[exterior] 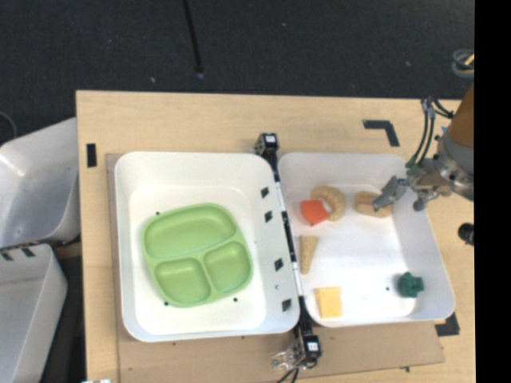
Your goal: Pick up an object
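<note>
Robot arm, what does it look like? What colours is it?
The arm is grey metal, with an orange band near the top at the picture's right edge. Thin dark cables loop along it. Its gripper is grey too, ending in two thin metal jaws.

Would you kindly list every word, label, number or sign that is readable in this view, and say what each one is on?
No readable text in this view.
Green divided plate: plain, no print.
Yellow block, red block, green toy: no markings seen.
Black corner marks on the bench: plain shapes, not letters.
Small black clips along the bins' divider: too small to read, if they bear anything.
</note>
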Controlling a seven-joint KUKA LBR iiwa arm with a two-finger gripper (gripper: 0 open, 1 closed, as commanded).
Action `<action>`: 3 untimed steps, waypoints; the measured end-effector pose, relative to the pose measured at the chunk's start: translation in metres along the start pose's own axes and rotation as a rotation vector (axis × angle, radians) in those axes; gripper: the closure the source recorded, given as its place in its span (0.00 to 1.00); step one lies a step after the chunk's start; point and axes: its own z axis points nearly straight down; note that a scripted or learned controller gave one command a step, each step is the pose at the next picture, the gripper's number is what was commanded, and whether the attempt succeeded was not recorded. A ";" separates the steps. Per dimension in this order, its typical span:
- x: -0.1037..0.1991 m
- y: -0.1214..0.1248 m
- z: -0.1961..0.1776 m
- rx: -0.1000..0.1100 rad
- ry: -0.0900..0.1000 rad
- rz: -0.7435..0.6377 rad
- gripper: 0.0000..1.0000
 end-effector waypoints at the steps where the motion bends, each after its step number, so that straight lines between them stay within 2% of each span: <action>1: 0.001 0.003 -0.007 -0.012 -0.002 -0.003 0.00; 3: 0.003 0.000 0.094 -0.007 -0.002 -0.002 0.00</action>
